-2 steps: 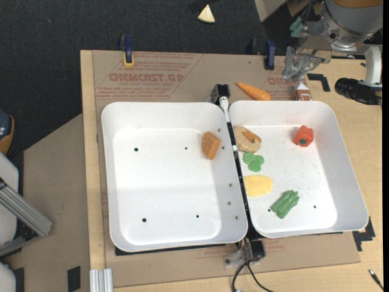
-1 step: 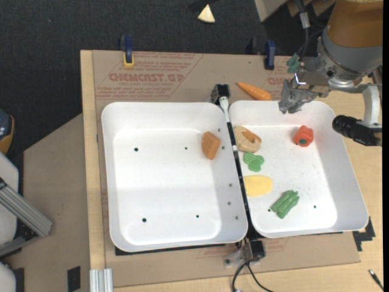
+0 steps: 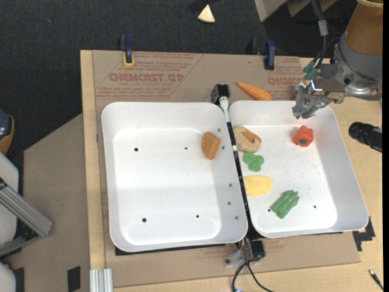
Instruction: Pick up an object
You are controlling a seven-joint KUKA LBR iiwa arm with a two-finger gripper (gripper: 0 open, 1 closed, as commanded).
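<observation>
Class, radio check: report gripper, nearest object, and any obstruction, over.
Gripper above right bin, nothing between fingers. Red toy just below it, untouched. Nothing crowding it; carrot lies outside bins.

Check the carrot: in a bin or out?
Out. The carrot lies on the board behind the right bin, past its rim.

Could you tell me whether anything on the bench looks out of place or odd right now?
Yes: a toy carrot lies on the board behind the right bin, outside both bins, while the other toy foods sit inside them. A yellowish wedge-shaped scrap also lies on the dark floor beyond the bench. Nothing looks spilled or damaged.
</observation>
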